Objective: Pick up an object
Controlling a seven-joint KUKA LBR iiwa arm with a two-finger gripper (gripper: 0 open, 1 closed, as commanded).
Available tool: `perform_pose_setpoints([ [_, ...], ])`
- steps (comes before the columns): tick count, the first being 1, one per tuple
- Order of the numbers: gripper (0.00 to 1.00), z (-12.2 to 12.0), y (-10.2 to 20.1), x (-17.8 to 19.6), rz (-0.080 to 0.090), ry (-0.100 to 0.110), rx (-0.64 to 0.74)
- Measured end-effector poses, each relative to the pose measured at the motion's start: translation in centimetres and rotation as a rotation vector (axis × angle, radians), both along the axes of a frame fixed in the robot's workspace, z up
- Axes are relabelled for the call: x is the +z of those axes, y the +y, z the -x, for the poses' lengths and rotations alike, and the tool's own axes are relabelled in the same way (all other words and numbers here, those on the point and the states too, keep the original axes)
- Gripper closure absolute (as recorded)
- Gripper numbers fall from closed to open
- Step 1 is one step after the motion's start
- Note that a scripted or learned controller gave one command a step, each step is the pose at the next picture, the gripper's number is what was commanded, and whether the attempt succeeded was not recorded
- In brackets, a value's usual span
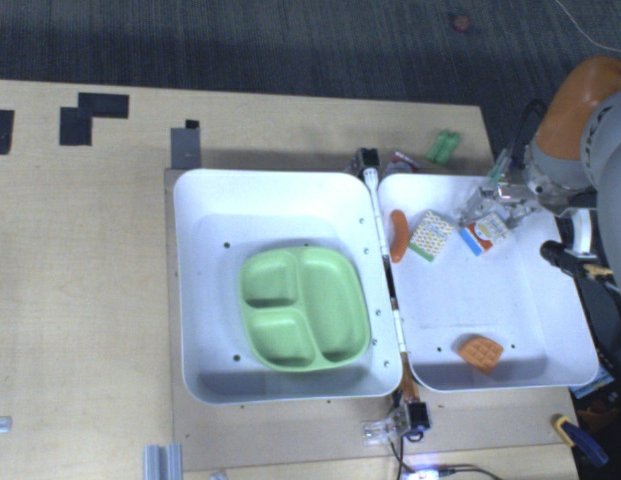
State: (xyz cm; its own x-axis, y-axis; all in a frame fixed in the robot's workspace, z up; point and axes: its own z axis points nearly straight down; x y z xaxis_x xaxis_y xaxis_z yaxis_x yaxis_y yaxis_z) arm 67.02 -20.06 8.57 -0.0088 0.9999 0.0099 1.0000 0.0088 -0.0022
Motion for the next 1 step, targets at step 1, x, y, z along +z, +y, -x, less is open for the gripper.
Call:
perform_pose_setpoints([
  [1, 1.0, -0.24, -0.16, 1.28, 0.009, -0.012, 0.005],
])
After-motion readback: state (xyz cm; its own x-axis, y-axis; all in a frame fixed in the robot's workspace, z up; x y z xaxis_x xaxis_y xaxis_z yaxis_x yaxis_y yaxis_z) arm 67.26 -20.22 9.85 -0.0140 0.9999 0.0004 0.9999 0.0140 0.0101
